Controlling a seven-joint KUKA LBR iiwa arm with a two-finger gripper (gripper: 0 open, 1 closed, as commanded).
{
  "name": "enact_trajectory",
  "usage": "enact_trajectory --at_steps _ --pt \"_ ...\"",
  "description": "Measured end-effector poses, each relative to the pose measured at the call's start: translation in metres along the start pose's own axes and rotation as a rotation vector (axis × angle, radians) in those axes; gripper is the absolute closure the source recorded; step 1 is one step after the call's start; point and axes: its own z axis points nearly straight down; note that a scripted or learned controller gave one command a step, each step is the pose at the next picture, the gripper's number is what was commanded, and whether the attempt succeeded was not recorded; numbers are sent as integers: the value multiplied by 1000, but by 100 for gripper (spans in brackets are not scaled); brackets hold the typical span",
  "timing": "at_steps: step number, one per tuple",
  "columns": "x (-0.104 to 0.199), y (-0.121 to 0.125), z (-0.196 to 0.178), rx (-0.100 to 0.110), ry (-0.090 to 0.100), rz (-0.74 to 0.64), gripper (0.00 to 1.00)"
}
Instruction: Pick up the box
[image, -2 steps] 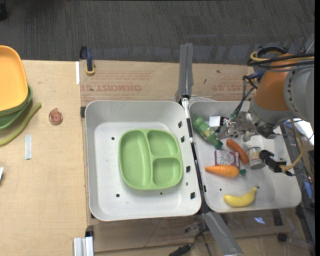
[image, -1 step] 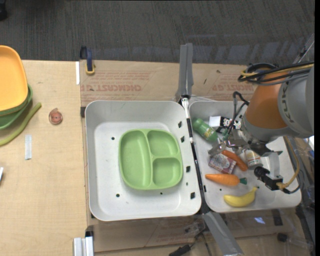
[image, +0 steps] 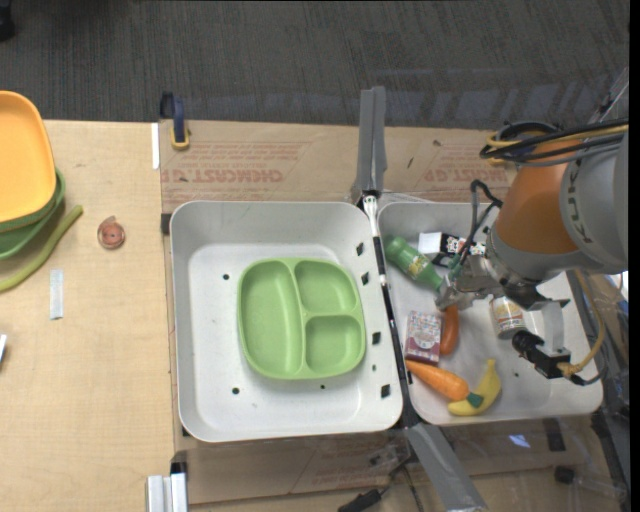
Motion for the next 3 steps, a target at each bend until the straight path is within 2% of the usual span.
enact_trajectory --at_steps 1,2,3 --pt "62 -55 -90 1 0 133 100" --pt "61 -55 -90 1 0 134 0" --pt "63 -55 -90 2 0 23 0"
